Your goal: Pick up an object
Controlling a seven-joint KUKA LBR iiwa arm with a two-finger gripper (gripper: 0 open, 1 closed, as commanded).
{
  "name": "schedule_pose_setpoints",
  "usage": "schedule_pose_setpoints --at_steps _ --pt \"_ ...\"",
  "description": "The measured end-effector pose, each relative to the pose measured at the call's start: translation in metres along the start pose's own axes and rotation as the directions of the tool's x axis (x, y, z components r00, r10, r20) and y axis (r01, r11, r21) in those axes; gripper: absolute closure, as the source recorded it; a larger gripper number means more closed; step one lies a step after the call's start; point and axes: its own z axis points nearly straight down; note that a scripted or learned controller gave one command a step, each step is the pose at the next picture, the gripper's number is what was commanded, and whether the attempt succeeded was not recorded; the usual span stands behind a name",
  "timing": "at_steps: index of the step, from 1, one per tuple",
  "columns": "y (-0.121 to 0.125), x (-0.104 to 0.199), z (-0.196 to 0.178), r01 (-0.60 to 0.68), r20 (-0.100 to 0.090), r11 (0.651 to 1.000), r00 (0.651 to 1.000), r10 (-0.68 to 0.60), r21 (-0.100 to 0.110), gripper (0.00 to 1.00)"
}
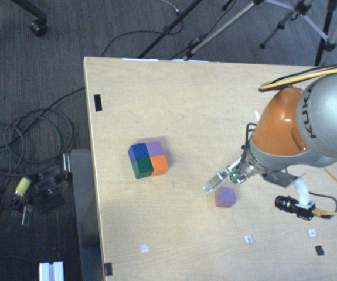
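A small purple block (225,196) lies on the pale wooden bench top (186,98), right of centre. My gripper (214,184) hangs just above and to the left of it, very close to its upper left corner, and nothing shows in its grasp. The grey arm with its orange band (279,127) reaches in from the right. Further left sits a larger cube (148,158) made of blue, purple, green and orange parts, well apart from the gripper.
The bench's left edge (92,168) drops to a dark floor with cables (27,139). Tripod legs (256,4) stand beyond the far edge. A black mark (98,102) sits near the left edge, and small markers (248,238) dot the front.
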Motion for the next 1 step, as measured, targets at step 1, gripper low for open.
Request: schedule_pose_setpoints --at_steps 1 --pt "0.0 0.0 0.0 0.0 0.0 1.0 1.0 0.0 0.0 0.0"
